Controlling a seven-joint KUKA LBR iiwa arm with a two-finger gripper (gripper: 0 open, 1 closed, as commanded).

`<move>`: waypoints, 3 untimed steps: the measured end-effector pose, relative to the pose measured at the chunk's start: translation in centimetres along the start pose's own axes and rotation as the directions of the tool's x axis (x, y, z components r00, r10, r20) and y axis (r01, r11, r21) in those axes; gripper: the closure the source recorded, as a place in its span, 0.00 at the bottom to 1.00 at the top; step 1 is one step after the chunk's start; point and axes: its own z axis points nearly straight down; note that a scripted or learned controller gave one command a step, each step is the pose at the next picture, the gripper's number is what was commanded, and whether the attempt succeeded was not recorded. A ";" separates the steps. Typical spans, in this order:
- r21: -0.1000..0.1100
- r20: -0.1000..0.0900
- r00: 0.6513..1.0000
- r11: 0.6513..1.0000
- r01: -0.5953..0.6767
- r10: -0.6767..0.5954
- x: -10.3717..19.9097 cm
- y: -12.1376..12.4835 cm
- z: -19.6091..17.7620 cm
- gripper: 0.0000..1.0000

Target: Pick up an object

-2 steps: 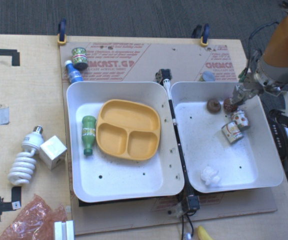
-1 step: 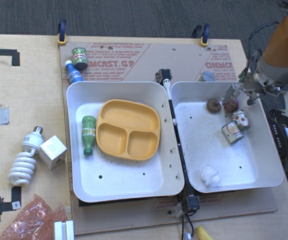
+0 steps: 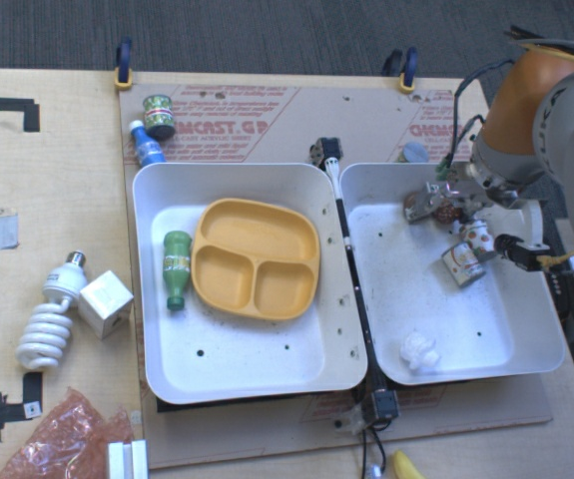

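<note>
Your grey arm with the orange band [image 3: 536, 98] comes in from 3 o'clock, and the end effector [image 3: 444, 200] sits low over the right white plastic bin [image 3: 526, 352], up around 12 o'clock of it. Can't tell how wide it is, too much clutter there. Just at its 5 o'clock lies a small silvery can-like object [image 3: 463, 264], with a small red-and-white thing [image 3: 479, 234] between them. A crumpled white wad [image 3: 418, 350] sits at the bin's 6 o'clock. In the left white plastic bin [image 3: 237, 377] you've got a yellow three-compartment plastic tray [image 3: 257, 259], and a green plastic bottle [image 3: 176, 267] just at its 9 o'clock. Out on the surface [image 3: 57, 188], at 9 o'clock, a white spiral light bulb [image 3: 49, 322] lies touching a white cube [image 3: 105, 301].
</note>
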 end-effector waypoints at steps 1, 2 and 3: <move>0.013 -0.001 1.000 1.000 0.000 0.000 -0.1 -0.2 -0.9 1.00; 0.005 0.001 1.000 1.000 0.001 -0.001 -0.1 0.0 -1.0 0.00; -0.001 0.001 1.000 1.000 0.000 0.000 1.2 0.0 0.0 0.00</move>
